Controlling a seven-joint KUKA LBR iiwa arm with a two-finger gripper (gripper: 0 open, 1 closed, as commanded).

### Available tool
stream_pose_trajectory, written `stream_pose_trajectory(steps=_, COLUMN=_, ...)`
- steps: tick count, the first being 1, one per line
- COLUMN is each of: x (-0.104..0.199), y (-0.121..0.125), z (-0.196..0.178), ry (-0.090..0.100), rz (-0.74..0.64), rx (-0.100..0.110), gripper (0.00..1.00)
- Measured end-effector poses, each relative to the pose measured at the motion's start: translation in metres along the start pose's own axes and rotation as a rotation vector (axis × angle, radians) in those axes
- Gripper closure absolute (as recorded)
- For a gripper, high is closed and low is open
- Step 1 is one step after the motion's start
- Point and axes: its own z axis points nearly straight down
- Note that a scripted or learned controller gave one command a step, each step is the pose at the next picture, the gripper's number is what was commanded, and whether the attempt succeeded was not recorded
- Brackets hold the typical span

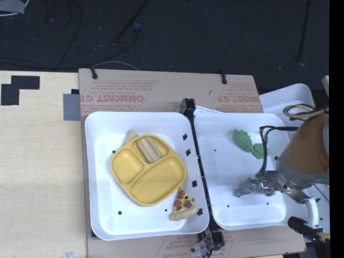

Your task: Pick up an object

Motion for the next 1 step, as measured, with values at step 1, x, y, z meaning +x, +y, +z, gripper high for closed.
stream_pose_trajectory(steps=1, x=-0.0011, y=0.0007, z=-0.0127, ry=0.0, rz=0.004, rx=-0.001, gripper=1.0)
